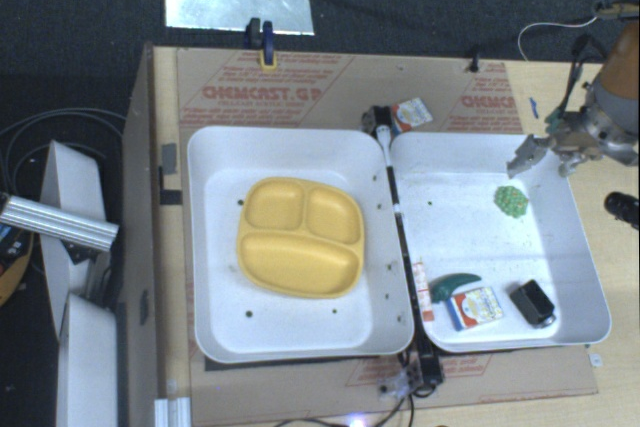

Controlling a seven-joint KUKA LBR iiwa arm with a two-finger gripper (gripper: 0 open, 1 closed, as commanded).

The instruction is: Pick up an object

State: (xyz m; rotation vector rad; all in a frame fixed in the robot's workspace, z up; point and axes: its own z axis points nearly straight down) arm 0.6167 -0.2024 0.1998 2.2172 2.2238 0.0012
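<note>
Overhead view of the table (470, 95) with two white bins side by side. The left bin (215, 215) holds a yellow divided plate (300, 237). The right bin (575, 245) holds four loose items: a small green knobbly lump (511, 201) in its upper right part, and, along its lower edge, a teal curved piece (453, 284), a small printed carton (475, 306) and a black block (532, 302).

The gripper (545, 155) stands at the right edge of the frame, over the upper right rim of the right bin, just above and to the right of the green lump and apart from it. Whether it is spread or closed cannot be told from this angle; nothing shows in its grasp.

Handling, as judged — the green lump, nearest the gripper, looks light and probably soft or foam-like, with a bumpy surface that should resist slipping; a grasp across its middle from above seems best. The carton looks light but lies flat, offering little edge. The black block looks rigid and smooth — liable to slip unless taken across its short sides.
</note>
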